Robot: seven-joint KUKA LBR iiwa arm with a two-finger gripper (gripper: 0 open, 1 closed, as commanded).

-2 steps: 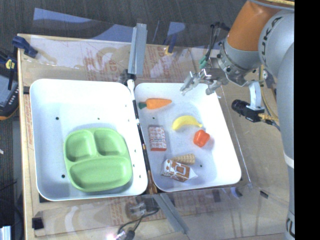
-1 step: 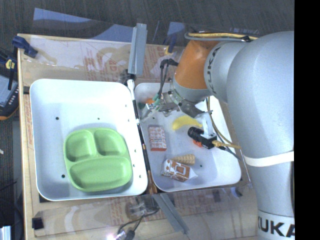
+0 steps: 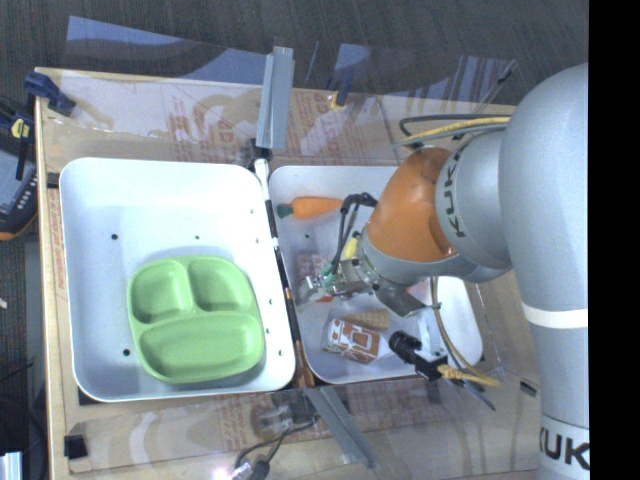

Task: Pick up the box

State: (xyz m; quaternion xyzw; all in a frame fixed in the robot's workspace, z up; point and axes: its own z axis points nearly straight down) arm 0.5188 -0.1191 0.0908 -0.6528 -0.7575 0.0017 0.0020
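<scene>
The box (image 3: 353,338) lies flat in the right bin (image 3: 470,343), near its front wall, and looks like a small, light, stiff carton best pinched across its narrow sides. The tool (image 3: 325,286) hangs just beyond the box, toward the carrot (image 3: 312,207) at the bin's far wall, not touching it; whether it is parted or closed I cannot tell.

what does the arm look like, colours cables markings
The arm is bulky, rounded and light grey, with an orange band above the wrist and black KUKA lettering on the casing. Thin dark and yellowish cables loop around the wrist. The end effector is a small metallic assembly of dark and silvery parts.
</scene>
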